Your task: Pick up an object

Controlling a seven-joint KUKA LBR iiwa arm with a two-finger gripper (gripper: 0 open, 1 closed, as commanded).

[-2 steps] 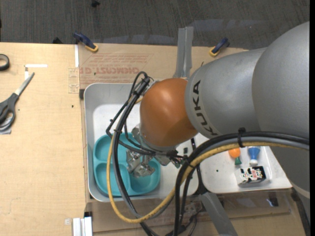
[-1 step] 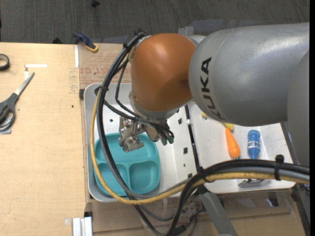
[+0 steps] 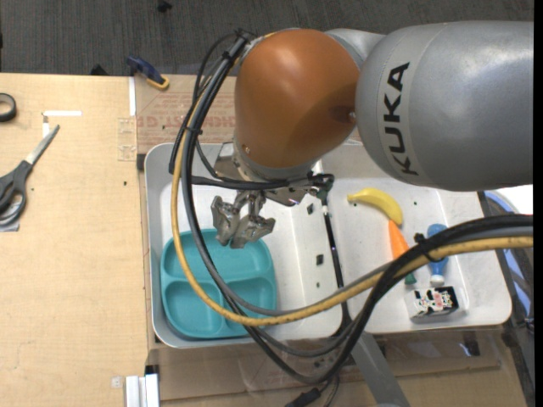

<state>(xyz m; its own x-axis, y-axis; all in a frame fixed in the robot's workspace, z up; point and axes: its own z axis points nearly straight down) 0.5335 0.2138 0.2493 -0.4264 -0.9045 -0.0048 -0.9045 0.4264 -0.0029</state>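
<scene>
Hovering pincer (image 3: pixel 242 225) over teal tray (image 3: pixel 219 295), left bin (image 3: pixel 157 253)

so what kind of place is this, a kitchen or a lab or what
Most likely a robotics lab or test workshop, not a kitchen. A KUKA arm with loose cabling hangs over white bins holding a teal tray and a toy banana, and scissors and tape lie on the plywood bench.

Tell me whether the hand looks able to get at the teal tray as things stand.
Probably yes. The hand hangs right over the upper edge of the teal tray in the left bin, and apart from the arm's own cables nothing lies across it.
</scene>
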